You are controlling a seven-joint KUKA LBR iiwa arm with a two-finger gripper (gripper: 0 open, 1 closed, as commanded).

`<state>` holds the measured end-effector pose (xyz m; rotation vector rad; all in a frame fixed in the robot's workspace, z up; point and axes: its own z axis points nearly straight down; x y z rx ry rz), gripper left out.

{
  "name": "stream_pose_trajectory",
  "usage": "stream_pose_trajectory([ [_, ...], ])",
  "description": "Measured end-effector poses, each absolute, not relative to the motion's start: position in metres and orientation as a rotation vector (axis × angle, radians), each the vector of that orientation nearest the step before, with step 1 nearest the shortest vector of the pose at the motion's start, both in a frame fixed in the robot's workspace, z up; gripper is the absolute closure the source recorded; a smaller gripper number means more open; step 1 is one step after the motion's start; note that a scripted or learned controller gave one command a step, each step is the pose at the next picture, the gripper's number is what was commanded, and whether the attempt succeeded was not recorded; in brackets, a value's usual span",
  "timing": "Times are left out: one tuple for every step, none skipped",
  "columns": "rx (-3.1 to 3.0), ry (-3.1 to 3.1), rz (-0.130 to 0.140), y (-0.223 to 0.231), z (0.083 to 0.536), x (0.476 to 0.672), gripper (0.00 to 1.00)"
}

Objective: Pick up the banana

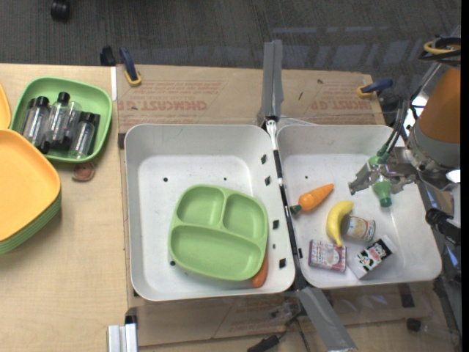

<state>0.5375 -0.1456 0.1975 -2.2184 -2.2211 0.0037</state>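
- Your pincer hovers just far-right of the curved yellow banana; whether it's parted, you cannot tell.
- A small tin can touches the banana's right, crowding that side.

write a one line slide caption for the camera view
KUKA gripper hovers over the right bin, up and right of the banana lying beside a carrot and a small can.

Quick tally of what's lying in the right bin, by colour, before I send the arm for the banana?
Orange: 1, the carrot
Yellow: 1, the banana
Green: 1, a small bottle by the gripper
Pale: 1, a can touching the banana
Pink: 1, a small carton
Black and white: 1, a small carton
Total: 6
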Motion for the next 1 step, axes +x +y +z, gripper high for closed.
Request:
stream_pose_trajectory([
  [-2.294, -2.141, 0.004, -0.1197, 0.0902, 0.4832, 0.00],
])
